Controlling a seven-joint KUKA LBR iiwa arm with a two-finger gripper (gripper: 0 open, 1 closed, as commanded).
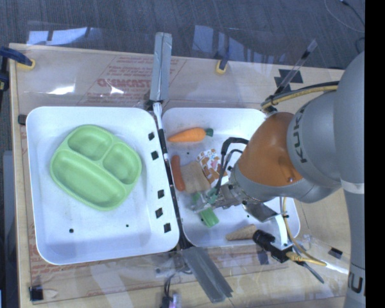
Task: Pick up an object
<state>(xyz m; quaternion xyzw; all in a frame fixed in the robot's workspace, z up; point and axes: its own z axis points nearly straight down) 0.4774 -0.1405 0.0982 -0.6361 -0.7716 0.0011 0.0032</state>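
Surface (83,76): pale wooden top under clear sheeting, carrying 2 shallow white bins side by side.

Left bin (38,230): holds 1 green divided plate (96,165) with 3 compartments, lying flat toward the far left of the bin floor.

Right bin (244,115): holds several small items.
- 1 orange carrot (187,135) with a dark green stem end, lying crosswise near the far wall.
- 1 reddish-brown sausage (178,172), lying lengthwise close to the bin's left wall.
- 1 brown flat piece (191,179), just right of the sausage.
- 1 patterned white and orange packet (210,162), near the bin's middle, partly under the arm.
- 1 green block (209,219), near the middle of the bin floor, just below the tool.
- 1 tan cone-shaped item (242,233), lying near the bin's near wall.

Arm (321,146): grey with an orange band (269,153), reaching in from the right and covering the right half of the right bin.

Tool (208,199): low over the right bin's middle, beside the green block and brown piece. Whether it is open or closed, or has hold of anything, cannot be told; the wrist hides it.
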